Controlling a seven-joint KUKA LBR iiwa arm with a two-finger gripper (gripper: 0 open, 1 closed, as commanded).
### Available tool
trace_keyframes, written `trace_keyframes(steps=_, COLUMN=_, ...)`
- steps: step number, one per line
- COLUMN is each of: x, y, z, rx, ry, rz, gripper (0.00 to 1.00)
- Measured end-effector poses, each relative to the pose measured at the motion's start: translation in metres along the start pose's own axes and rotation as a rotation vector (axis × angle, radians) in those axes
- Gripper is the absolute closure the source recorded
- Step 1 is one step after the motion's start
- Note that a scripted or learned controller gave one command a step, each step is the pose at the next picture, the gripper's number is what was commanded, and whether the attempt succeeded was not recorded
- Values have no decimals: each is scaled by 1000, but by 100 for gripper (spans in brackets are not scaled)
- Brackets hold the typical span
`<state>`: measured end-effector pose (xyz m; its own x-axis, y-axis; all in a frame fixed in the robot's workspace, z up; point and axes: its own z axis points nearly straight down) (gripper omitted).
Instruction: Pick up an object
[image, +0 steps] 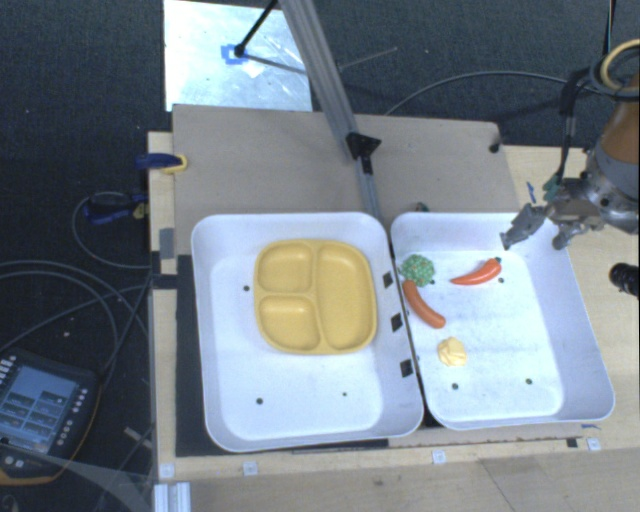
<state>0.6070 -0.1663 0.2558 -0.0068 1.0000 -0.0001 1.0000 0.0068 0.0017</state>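
The right bin (575, 350) holds a red chili pepper (476, 272), a green broccoli floret (418, 268), an orange sausage-shaped piece (423, 304) and a small pale yellow lump (452, 351). My gripper (543, 232) hangs over the bin's far right corner, up and to the right of the pepper. Its two fingers are spread apart, open, with nothing between them. All the food pieces lie loose on the bin floor, apart from the gripper.
A yellow three-compartment plate (314, 296) sits in the left bin (230, 400). A slanted metal pole (330, 85) crosses the bench behind the bins. Cables and a control pendant (35, 400) lie on the floor at the left.
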Motion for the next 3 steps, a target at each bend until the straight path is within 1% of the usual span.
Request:
trace_keyframes(steps=1, x=0, y=0, z=0, rx=0, ry=0, rz=0, gripper=0)
trace_keyframes(steps=2, x=5, y=3, z=61, rx=5, ry=0, rz=1, gripper=0)
trace_keyframes(steps=3, x=3, y=12, z=118, rx=5, ry=0, rz=2, gripper=0)
